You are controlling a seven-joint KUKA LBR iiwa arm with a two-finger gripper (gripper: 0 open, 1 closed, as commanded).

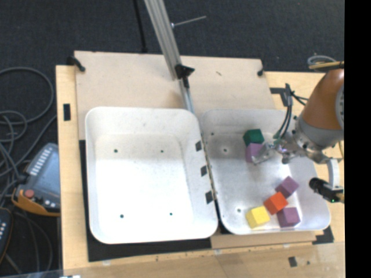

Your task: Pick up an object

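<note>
My table [69, 155] is pale wood, with a lighter board [127, 80] laid over its far half. A metal rail [165, 33] slants down from the top to the board's middle. On the dark carpet [58, 16] at left I see loose cables [14, 114] and a grey pendant [40, 175] with an orange edge.

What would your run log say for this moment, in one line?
gripper beside light purple block | green block touching it | right bin | grasp unconfirmed

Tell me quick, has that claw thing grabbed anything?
Gripper: down in the right bin beside the light purple block; whether it grips it cannot be told.
</note>
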